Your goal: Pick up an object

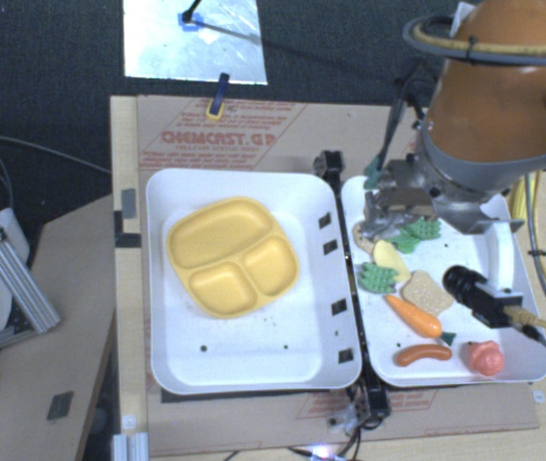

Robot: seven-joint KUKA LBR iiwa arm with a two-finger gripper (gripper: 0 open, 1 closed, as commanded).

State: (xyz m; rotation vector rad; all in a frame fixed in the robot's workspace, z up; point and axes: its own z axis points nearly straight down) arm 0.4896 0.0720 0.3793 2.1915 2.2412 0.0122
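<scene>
White plastic bins sit side by side in the camera view: the left bin point(167, 353) holds a yellow tray point(232, 255), and the right bin point(518, 363) holds toy food. The gripper point(381, 221) hangs low over the upper left part of the right bin, just above a pale yellow piece point(386, 254) and beside a green leafy piece point(417, 230). I cannot tell how the claw stands, nor whether it has hold of anything; its tip is lost in the dark metal.

Nearest it, the pale piece seems the likely target. It lies close to the bin's left wall, its long axis slanting from upper left to lower right, narrow end toward the gripper. A second green piece point(377, 278) touches its lower edge, with the bread point(428, 293), carrot point(414, 316), sausage point(423, 354) and pink piece point(485, 356) below.

To do this well, I judge the claw should straddle the pale piece across its short side and descend straight, clear of both the wall and the greens.
</scene>
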